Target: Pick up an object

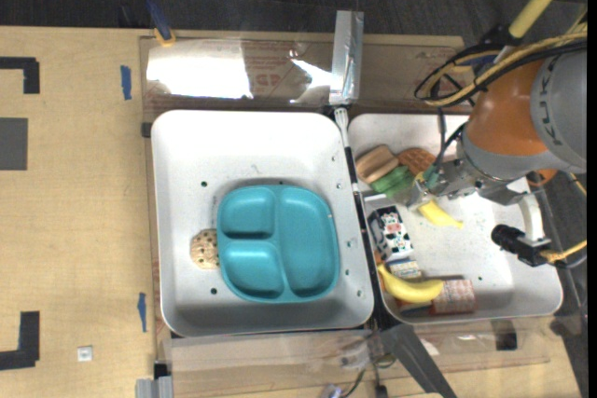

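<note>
The right bin (522, 294) holds several objects. A brown bread-like piece (376, 162) and a green item (394, 181) lie at its far left. Below them lies a small patterned pack (393, 236). A large banana (410, 287) and a pinkish cylinder (456, 295) rest along the near wall. A small yellow banana-shaped piece (439, 215) lies mid-bin. My gripper (433, 188) hangs just above that yellow piece, beside the green item, and its body hides how it meets them.
The left bin (177, 154) carries a teal divided plate (277, 241) with a round cookie (204, 248) at the plate's left side. The grey arm with its orange band (508, 121) covers the right bin's far right corner. Yellow cables (466, 70) loop behind.
</note>
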You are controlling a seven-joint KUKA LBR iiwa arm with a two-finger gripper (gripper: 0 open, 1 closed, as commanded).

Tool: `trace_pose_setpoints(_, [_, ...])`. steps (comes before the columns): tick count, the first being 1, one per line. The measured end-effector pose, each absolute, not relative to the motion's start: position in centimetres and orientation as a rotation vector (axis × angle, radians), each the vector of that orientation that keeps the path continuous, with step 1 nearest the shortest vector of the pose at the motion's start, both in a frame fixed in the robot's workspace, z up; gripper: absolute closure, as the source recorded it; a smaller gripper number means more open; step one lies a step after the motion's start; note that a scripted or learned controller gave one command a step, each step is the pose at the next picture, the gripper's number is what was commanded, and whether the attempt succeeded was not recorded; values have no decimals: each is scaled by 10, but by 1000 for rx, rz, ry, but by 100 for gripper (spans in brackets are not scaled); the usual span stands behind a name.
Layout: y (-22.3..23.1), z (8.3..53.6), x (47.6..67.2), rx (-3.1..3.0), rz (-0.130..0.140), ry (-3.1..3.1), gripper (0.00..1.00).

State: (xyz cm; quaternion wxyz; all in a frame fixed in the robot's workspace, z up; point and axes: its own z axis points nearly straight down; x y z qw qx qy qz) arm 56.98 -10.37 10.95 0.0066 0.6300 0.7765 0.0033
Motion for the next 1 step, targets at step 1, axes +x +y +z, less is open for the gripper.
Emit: trace_pose_setpoints(1, [-21, 190, 641, 1979, 16, 2431, 100])
